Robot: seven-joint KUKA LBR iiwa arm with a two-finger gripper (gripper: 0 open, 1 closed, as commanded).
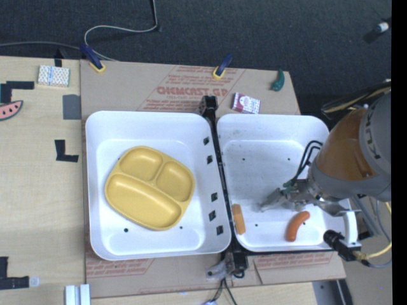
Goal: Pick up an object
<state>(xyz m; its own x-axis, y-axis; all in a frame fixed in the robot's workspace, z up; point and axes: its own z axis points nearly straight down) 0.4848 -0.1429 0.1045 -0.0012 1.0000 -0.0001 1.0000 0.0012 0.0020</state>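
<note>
Honestly, you're watching the pincer (270, 202) hovering left of the sausage (297, 225), grip state unreadable; descending there, it's risking closing on nothing

Lighting's pretty even and bright from overhead, so shadows stay soft and short. The two white bins (152, 122) come out a bit washed, with mild glare on the yellow tray (149, 187). Overall it's kinda low-res and soft, and the dark floor (254, 18) up top looks grainy.
</note>
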